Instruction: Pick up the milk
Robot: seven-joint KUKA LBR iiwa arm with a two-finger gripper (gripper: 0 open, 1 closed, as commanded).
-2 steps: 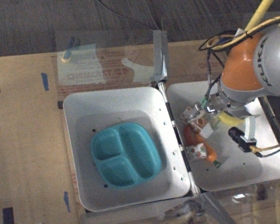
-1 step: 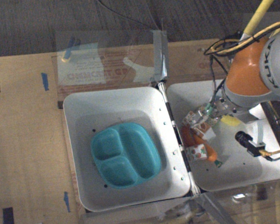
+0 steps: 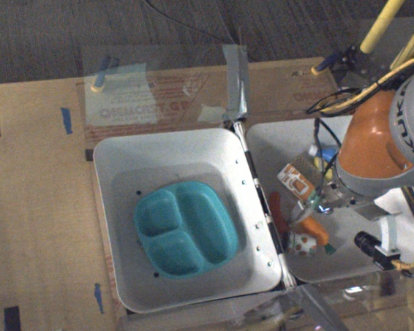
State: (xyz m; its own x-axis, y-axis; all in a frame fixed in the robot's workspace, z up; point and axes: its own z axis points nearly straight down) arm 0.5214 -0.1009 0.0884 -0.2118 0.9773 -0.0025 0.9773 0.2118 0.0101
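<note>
Milk carton [image 3: 295, 179] unlifted in the right bin [image 3: 263, 144], near its left wall beside a carrot [image 3: 314, 228], hand [image 3: 321, 202] low just beside it, grip impossible to tell, pickup pending.

Two shallow white plastic bins [image 3: 116, 207] are sitting side by side. One teal sectioned plastic tray [image 3: 186, 229] is lying in the nine o'clock bin; one orange-and-white milk carton [image 3: 295, 181] and one orange toy carrot [image 3: 315, 229] are lying in the three o'clock bin.

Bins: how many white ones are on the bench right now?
2. The left bin holds a teal tray; the right bin holds small items, partly hidden under the arm.
</note>
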